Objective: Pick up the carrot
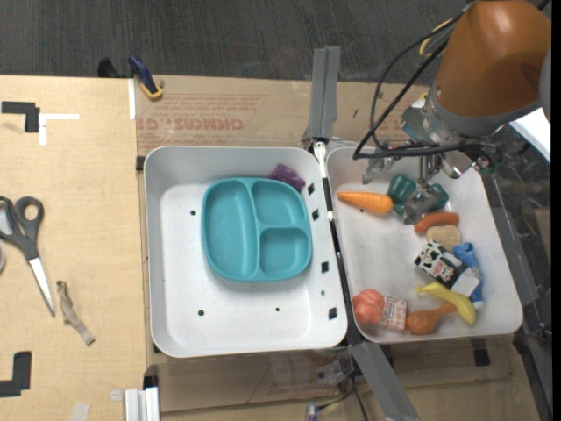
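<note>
Lying in the right bin [500,318], upper-left part, is the carrot [366,202] — long axis nearly level across the view, tilted slightly down toward the right; its narrow end sits at left near the divider between the bins, its thicker end at right, close beside a dark green item [402,188]. Nothing is gripping the carrot, it rests flat on the bin floor. Arm [491,55] comes in from upper right, big orange band on top, cables looping off it. Gripper [427,196] hangs just right of the carrot over the green item and a grey piece — whether it's spread or closed, cannot tell, the wrist and clutter hide that part. Other stuff in the right bin: a reddish-orange sausage shape [436,223], a tan piece [443,236], a black-and-white cow-print box [438,266], a blue item [465,257], a banana [453,302], a pink round fruit [369,307], and an orange-brown drumstick shape [424,321]. Left bin [175,323] holds a teal divided plate [258,229] and a small purple thing [287,175] at its back edge. Scissors [29,248] lie on the wooden bench at far left.
</note>
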You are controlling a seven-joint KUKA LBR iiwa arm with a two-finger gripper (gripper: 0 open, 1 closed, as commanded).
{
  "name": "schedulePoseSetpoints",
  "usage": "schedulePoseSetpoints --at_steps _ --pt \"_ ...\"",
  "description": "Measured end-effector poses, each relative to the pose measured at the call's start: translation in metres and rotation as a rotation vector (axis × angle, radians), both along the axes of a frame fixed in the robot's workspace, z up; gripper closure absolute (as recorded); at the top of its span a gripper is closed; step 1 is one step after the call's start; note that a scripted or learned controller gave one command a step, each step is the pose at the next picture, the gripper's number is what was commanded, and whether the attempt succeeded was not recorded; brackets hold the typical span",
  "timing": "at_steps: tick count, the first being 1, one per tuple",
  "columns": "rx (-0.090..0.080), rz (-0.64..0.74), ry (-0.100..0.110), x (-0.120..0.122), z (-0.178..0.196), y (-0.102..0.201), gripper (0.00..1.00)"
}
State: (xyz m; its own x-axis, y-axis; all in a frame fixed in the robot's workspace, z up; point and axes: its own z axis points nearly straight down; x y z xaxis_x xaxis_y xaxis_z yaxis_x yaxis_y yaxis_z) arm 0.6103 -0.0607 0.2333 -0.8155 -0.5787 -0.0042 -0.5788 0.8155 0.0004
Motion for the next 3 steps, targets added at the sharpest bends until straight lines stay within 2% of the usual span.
schedulePoseSetpoints --at_steps 1,2,3 --pt "-0.001 0.076 0.001 -0.044 -0.086 -0.046 0.00" --pt "0.000 -0.065 -0.003 0.006 -0.140 -0.063 0.00" --pt "-0.001 0.042 -0.005 0.050 -0.139 -0.033 0.00"
